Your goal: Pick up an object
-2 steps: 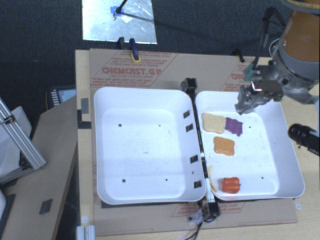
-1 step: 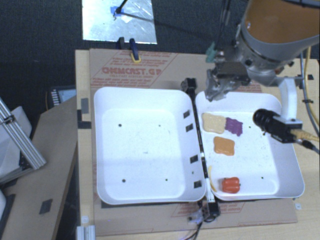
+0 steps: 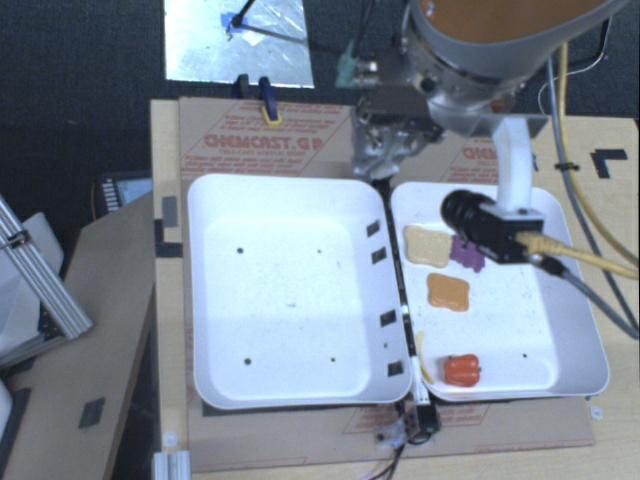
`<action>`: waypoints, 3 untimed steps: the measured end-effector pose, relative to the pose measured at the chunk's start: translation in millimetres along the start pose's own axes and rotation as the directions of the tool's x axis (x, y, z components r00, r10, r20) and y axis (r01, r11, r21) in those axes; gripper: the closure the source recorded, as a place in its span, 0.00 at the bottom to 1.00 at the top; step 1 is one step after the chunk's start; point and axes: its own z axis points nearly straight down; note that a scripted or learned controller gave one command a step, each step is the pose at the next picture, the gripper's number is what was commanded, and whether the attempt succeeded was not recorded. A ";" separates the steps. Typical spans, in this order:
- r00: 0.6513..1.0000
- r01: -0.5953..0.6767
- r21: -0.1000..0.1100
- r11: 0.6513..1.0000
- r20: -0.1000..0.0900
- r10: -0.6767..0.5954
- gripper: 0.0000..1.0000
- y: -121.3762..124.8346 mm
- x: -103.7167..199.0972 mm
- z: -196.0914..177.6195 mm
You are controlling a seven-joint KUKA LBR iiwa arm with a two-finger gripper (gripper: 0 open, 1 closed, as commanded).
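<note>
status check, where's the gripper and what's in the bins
Gripper at the back rim between the bins, nothing seen in it. Right bin: bread, purple piece, orange piece, red pepper. Nothing blocking.

Bright even overhead light – soft shadows inside white bins (image 3: 290, 193), slight overall blur
</note>
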 end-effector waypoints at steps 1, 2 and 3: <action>1.000 -0.004 0.005 1.000 0.003 0.004 1.00 41.3 47.3 4.2; 1.000 -0.013 0.003 1.000 0.005 0.013 1.00 110.7 43.1 4.7; 1.000 -0.013 0.007 1.000 0.004 0.013 1.00 37.6 6.6 2.6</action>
